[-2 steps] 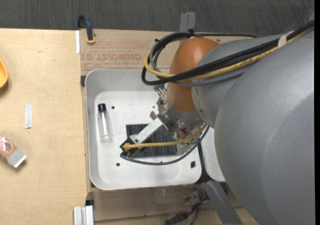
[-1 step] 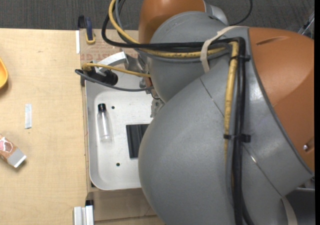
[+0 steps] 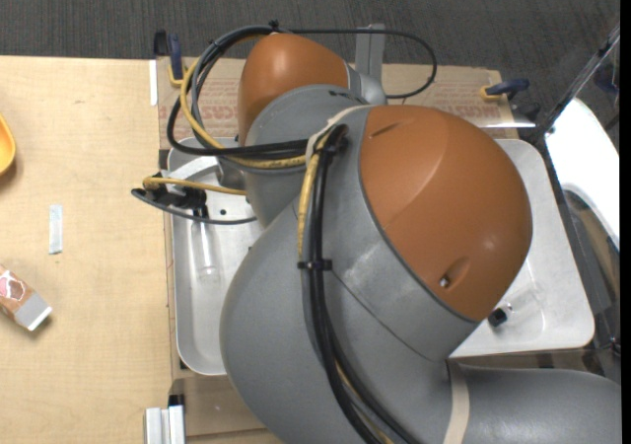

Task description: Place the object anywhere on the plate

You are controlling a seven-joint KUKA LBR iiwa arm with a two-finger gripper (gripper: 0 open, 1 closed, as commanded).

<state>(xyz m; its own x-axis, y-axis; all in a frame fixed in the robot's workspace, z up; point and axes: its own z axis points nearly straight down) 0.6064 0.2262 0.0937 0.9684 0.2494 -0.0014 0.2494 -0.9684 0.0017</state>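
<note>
My grey arm [image 3: 394, 264] with its orange joint covers [image 3: 444, 205] stretches across both bins from the right and hides most of what lies in them. Its wrist end [image 3: 286, 87] hangs over the back of the left bin [image 3: 187, 333]. Black and yellow cables [image 3: 197, 116] loop off the wrist, and a black cable end [image 3: 173, 197] sticks out over the left bin's rim. A faint clear tube-like shape [image 3: 204, 257] lies on the left bin's floor beside the arm.
The right bin [image 3: 562, 264] shows a bare strip at the right. On the wooden bench to the left lie an orange item [image 3: 5, 146] at the edge, a small grey strip [image 3: 55, 230] and a wrapped packet [image 3: 22, 300].
</note>
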